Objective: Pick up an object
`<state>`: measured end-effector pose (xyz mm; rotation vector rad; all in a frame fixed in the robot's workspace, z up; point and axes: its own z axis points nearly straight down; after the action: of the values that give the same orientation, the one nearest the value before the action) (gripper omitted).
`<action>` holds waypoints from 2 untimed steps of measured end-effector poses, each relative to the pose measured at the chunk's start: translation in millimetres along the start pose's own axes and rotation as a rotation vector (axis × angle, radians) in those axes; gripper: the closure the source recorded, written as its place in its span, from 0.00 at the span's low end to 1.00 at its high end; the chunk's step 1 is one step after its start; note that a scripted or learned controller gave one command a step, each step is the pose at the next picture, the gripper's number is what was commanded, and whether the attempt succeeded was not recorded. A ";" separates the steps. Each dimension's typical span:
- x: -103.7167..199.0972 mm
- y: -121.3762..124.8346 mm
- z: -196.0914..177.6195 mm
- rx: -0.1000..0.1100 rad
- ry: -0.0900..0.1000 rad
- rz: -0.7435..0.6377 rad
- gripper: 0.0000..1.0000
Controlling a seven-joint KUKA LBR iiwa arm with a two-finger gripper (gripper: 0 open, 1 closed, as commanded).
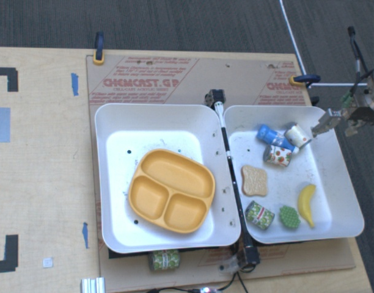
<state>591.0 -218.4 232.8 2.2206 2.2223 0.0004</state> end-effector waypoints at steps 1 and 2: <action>-4.2 22.9 98.3 0.004 0.002 -0.001 0.00; 60.9 10.0 146.6 -0.002 0.000 -0.001 0.00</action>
<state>601.0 -157.4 86.2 2.2188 2.2221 0.0027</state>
